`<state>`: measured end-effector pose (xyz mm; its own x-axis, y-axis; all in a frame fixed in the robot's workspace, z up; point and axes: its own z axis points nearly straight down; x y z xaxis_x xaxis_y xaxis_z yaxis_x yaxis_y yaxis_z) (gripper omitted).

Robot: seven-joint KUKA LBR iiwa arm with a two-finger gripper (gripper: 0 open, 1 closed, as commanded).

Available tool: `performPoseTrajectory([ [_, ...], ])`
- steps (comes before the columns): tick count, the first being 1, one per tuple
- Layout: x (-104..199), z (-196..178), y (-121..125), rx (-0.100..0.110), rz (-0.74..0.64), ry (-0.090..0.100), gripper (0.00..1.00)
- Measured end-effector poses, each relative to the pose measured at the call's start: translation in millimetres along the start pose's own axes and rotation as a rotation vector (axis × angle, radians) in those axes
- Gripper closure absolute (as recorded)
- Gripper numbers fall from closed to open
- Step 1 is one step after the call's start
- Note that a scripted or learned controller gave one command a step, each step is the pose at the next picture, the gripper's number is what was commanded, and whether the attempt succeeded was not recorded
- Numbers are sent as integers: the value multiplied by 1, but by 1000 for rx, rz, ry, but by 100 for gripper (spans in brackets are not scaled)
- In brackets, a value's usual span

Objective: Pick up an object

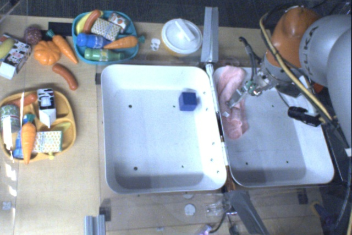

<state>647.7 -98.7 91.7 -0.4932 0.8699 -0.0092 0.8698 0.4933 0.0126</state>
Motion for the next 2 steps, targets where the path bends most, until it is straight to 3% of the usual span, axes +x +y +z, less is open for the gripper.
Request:
performPoseTrajectory([
  [1,-52,-54,-25,7,21,4,0],
  [2,-81,-66,-18,6,-104,3,0],
])
